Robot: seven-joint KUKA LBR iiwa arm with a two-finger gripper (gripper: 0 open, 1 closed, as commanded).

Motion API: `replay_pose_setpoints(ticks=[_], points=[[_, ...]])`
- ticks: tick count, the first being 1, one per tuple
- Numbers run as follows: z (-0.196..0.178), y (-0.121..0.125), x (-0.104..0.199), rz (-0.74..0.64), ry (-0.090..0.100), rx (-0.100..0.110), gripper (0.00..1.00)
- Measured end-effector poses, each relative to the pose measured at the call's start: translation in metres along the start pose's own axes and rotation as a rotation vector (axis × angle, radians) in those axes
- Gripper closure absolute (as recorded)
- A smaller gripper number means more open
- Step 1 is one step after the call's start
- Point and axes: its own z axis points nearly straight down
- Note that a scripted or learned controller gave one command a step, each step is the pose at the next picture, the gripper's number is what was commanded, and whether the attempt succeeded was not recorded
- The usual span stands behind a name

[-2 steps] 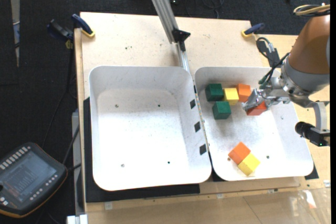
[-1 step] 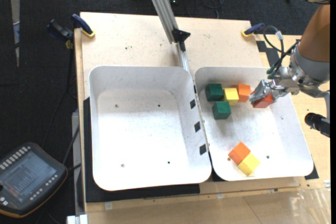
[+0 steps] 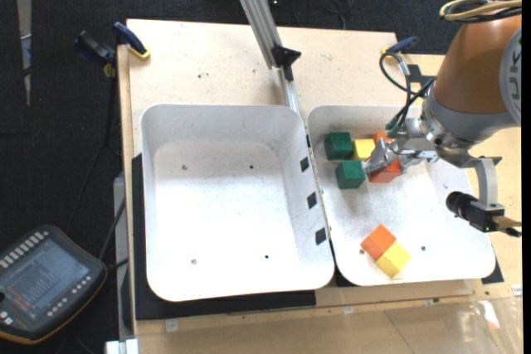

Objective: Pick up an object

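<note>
Green cubes (image 3: 344, 160), yellow block (image 3: 364, 149) crowding gripper (image 3: 384, 159) in right bin (image 3: 440, 261); orange-red block (image 3: 383, 172) beneath. Finger state: cannot tell. Orange/yellow pair (image 3: 386, 250) apart.

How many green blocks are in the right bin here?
2. One green block sits near the bin's upper left; the other green block lies just below it. The arm may hide more.
</note>
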Motion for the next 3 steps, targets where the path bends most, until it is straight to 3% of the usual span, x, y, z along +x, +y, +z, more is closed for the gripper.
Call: replay_pose_setpoints(ticks=[2, 3], points=[[0.021, -0.016, 0.101, -0.001, 0.000, 0.000, 1.00], [0.005, -0.026, 0.156, -0.001, 0.000, -0.003, 1.00]])
